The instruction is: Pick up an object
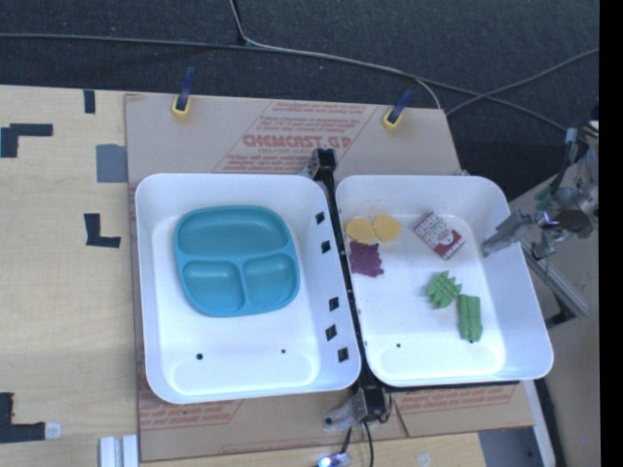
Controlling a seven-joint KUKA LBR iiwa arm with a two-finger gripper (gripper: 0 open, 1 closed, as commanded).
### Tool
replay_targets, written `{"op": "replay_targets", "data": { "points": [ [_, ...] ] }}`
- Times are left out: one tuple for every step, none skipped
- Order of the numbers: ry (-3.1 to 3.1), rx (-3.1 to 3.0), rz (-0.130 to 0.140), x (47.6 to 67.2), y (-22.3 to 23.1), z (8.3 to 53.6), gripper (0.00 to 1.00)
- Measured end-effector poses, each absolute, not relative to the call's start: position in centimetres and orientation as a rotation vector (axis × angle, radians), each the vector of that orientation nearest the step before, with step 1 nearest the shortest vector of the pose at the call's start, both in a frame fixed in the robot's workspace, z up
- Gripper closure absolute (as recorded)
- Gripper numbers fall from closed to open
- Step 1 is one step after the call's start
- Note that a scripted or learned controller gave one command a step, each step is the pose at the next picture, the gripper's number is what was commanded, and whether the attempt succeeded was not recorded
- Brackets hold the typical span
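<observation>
The right bin (516, 353) holds several small objects. Two yellow round pieces (373, 229) lie beside a purple piece (365, 258) near its left wall. A red and white packet (438, 234) sits toward the back, with a green leafy piece (444, 289) and a green pod (470, 317) nearer the front right. My gripper (533, 228) hangs at the right rim of this bin, apart from all of the objects and about a hand's width right of the packet. It holds nothing that I can see.
The left bin (161, 358) holds a teal divided plate (237, 260). A black divider strip (336, 261) runs between the bins. Two yellow clamps (181, 104) (393, 118) pin the cardboard sheet at the back. Cables cross the dark floor behind.
</observation>
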State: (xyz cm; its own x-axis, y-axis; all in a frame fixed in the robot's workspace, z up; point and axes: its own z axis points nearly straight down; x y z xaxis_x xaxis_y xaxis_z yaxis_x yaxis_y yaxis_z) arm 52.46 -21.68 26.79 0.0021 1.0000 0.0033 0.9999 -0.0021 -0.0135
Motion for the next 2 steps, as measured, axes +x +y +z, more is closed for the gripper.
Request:
{"op": "replay_targets", "data": {
  "points": [
    [-2.22,-2.217,0.005,52.6,-21.6,27.3,0.0],
    [-2.218,-2.215,0.007,53.2,-21.7,22.6,0.0]
  ]
}}
